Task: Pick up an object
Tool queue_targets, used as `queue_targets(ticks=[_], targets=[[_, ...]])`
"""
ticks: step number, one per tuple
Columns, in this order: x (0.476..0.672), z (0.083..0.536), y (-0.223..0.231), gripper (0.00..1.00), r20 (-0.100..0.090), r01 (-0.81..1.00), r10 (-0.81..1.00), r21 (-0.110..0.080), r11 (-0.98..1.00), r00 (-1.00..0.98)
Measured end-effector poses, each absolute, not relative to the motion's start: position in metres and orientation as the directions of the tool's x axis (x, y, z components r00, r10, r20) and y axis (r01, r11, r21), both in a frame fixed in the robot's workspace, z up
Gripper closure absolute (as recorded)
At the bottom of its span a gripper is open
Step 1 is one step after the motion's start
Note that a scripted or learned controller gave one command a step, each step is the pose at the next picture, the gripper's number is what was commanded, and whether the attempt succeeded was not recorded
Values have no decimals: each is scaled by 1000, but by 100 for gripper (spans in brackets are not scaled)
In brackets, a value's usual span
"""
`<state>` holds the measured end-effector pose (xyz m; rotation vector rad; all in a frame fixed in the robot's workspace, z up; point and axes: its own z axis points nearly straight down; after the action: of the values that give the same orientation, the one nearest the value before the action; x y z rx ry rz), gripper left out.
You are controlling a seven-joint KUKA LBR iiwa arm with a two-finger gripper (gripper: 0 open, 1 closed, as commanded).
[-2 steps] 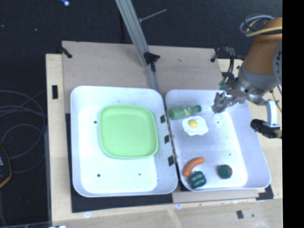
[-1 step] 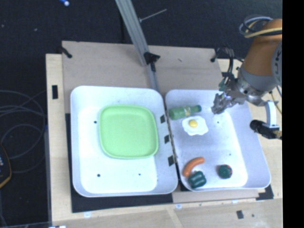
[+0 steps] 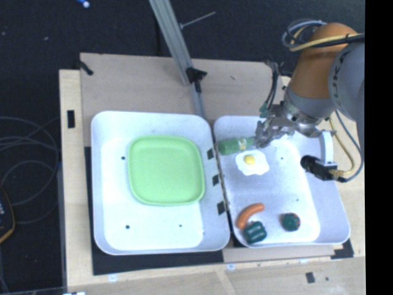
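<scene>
The gripper [image 3: 265,135] hovers at the back of the right bin [image 3: 325,217], seemingly over the right end of the green bottle [image 3: 234,145], which lies left-right beside the fried egg [image 3: 251,162].

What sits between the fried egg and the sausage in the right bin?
Nothing: in the camera view, only bare white bin floor separates the fried egg from the sausage.

one fixed camera, high above the bench [image 3: 141,85], looking down at a slant, both bins [image 3: 104,165] in frame
</scene>
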<state>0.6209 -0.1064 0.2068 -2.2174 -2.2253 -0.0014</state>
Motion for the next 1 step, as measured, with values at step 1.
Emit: queue_targets(ticks=[1], targets=[[615,207,-62,100,1,1000,1000,1,3,-3]])
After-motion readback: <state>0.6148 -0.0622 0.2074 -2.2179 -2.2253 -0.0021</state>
